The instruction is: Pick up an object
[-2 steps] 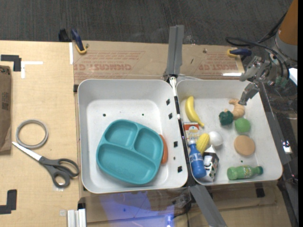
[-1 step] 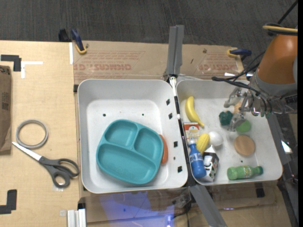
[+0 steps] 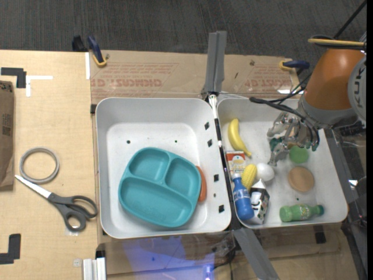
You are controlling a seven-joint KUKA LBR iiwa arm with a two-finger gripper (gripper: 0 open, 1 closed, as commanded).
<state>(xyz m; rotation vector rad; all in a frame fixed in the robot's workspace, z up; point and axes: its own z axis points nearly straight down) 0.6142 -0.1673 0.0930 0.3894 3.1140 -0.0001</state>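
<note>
Hovering over the right bin [image 3: 335, 156], the gripper [image 3: 289, 139] has fingers spread, clasping nothing; just beside lies a green ball [image 3: 299, 154], seemingly light, smooth and slippery, best pinched across its middle.

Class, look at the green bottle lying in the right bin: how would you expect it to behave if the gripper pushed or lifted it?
The green bottle lies on its side near the right bin's front wall, so a sideways push would probably roll it. Its round, smooth-looking body may slip between fingers unless gripped across the middle. It looks like a small plastic toy, so likely light and stiff.
</note>
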